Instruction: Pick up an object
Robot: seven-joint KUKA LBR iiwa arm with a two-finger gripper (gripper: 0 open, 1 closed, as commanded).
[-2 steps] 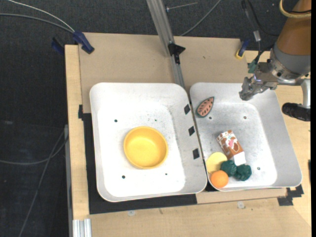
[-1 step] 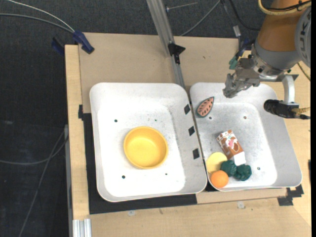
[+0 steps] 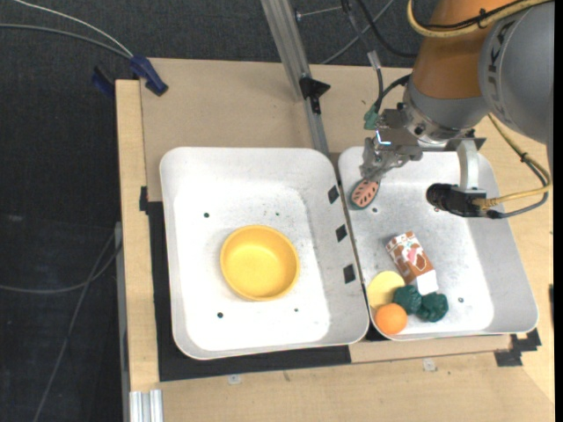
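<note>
A: In the camera view, where do we see the jaws (image 3: 376, 167)?

B: We see them over the far left corner of the right bin (image 3: 493, 262), under the grey arm (image 3: 475, 51) with its orange band. A flat pink object with small holes (image 3: 365, 192) hangs directly below them, tilted, close to the left wall of this bin.

A: Do they hold it?

B: It seems so. The upper end of the pink object sits between the fingertips, and the jaws stand narrow around it. Whether its lower end touches the bin floor, we cannot tell.

A: What else lies in this bin?

B: Nearer the camera than the jaws, and a little to their right, we see a brown and white packet (image 3: 412, 260). Beyond it, in the near left corner, there are a yellow round piece (image 3: 384, 286), an orange ball (image 3: 391, 318) and a dark green lumpy thing (image 3: 420, 303), all close together. The packet touches the green thing. To the right of the jaws, a black cylindrical part (image 3: 453, 199) with a yellow cable is attached to the wrist.

A: And the other bin?

B: The left bin (image 3: 193, 183) lies to the left of the jaws. It holds a yellow bowl (image 3: 258, 261), upright, well apart from them. Both bins rest on the table (image 3: 220, 95), side by side.
</note>
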